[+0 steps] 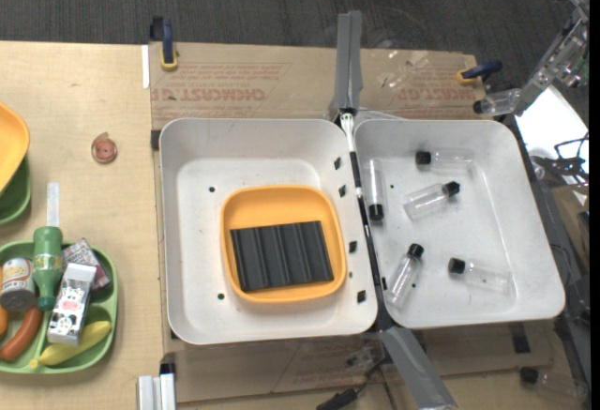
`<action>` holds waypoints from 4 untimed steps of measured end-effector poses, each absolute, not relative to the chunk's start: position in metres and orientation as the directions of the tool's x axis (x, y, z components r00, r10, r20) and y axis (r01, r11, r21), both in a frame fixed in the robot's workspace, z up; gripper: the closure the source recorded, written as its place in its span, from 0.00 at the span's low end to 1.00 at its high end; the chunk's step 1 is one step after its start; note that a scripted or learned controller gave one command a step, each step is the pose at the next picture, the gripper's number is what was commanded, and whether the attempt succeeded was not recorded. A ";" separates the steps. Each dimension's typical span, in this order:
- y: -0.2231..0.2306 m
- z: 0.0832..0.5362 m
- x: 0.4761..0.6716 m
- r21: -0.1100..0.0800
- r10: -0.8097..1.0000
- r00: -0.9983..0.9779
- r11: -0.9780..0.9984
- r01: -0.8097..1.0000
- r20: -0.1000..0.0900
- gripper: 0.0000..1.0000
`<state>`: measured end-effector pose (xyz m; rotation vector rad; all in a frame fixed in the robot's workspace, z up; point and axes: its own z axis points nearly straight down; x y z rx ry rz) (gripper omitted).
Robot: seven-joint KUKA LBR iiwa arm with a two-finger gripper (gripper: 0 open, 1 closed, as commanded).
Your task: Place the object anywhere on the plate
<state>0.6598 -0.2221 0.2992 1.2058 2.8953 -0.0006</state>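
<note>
An orange plate (pixel 281 199) with rounded corners lies in the middle of the left white bin (pixel 187 211). A dark grey ribbed block (pixel 283 255) rests flat on the plate and covers most of its floor. In the right white bin (pixel 530 239) several clear vials with black caps lie scattered: one along the left wall (pixel 373 191), one near the back (pixel 442 157), one in the middle (pixel 431 199), and two toward the front (pixel 405 269) (pixel 478 273).
Left of the bins on the wooden bench sits a green tray of toy food (pixel 56 310) and a yellow bowl (pixel 9 150). A grey post (pixel 349 61) rises behind the seam between the bins. Metal hardware and cables (pixel 553 61) crowd the upper right.
</note>
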 end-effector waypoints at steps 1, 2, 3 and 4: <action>-0.222 0.236 0.656 0.001 0.558 -0.830 0.830 0.558 -0.002 1.00; -0.222 0.270 0.649 0.001 0.467 -0.884 0.884 0.467 -0.005 1.00; -0.222 0.308 0.652 0.001 0.300 -0.954 0.954 0.300 -0.005 1.00; -0.222 0.325 0.647 0.000 0.083 -0.997 0.997 0.083 -0.006 1.00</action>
